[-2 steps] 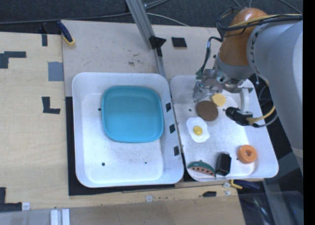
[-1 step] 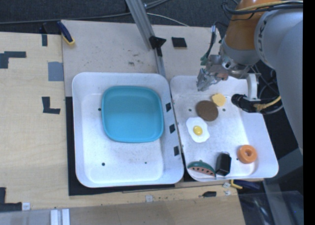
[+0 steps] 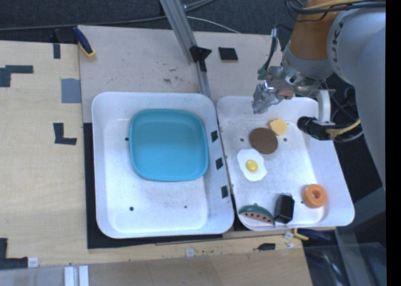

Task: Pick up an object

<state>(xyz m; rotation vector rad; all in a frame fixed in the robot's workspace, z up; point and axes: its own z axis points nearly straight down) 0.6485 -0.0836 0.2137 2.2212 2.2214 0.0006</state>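
Left bin (image 3: 103, 153) holds a teal plate (image 3: 168, 144), flat and centred; likely rigid and wide, poor fit for a two-finger grasp except at the rim. Right bin (image 3: 332, 184) holds the small toys: fried egg (image 3: 252, 166) near the left wall, thin and flat, probably slippery plastic, hard to get under; watermelon slice (image 3: 257, 215) at the front edge, touching a black block (image 3: 284, 208); brown disc (image 3: 264, 140) mid-bin, low profile; yellow piece (image 3: 278, 127) just beside it, chunkier, best pinched across its short sides; orange doughnut (image 3: 314, 195) at front right, looks light and stiff, grab across the ring. Gripper (image 3: 262, 100) hovers over the bin's back left corner, nothing between its fingers; open or shut, cannot tell.
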